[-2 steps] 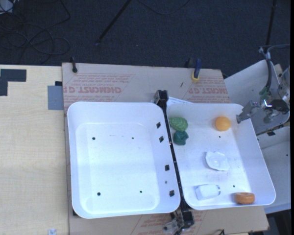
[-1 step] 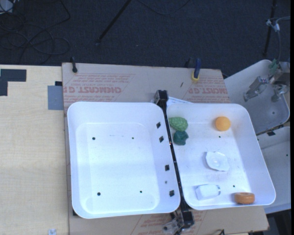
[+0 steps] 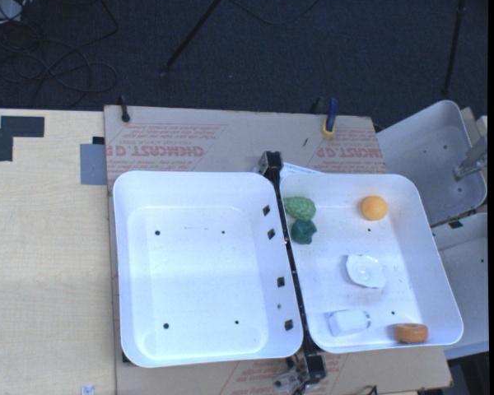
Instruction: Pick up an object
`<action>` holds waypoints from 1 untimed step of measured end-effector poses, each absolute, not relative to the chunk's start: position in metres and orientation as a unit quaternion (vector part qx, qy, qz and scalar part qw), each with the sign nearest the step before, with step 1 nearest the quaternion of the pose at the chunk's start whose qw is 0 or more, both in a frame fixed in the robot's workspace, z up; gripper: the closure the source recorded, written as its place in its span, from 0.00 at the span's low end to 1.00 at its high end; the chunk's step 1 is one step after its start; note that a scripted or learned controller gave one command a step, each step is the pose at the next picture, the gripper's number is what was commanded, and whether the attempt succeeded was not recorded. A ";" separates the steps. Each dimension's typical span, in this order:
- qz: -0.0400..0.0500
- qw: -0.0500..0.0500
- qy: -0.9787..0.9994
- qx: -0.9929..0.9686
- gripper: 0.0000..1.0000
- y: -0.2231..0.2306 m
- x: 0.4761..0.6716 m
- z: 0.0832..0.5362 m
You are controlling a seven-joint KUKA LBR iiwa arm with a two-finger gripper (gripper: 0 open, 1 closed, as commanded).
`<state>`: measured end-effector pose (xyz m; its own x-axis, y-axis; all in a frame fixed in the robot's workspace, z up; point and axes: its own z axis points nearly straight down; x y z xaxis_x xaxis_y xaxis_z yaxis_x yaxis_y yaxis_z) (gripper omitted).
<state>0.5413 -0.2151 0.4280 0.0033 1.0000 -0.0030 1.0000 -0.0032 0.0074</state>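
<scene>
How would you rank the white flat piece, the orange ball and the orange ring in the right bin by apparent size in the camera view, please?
1. White flat piece, clearly the largest.
2 and 3. Orange ring and orange ball look about alike; the ring lies nearer the camera, so I won't rank them.

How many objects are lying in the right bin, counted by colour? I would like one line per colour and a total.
Green: 2 (light green lump, dark green lump)
Orange: 2 (orange ball, orange ring)
White: 2 (white flat piece, white block)
Total: 6, all in the right bin
</scene>
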 end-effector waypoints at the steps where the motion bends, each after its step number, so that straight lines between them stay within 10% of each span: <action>1: 0.002 0.005 0.707 0.707 0.00 -0.215 0.497 0.520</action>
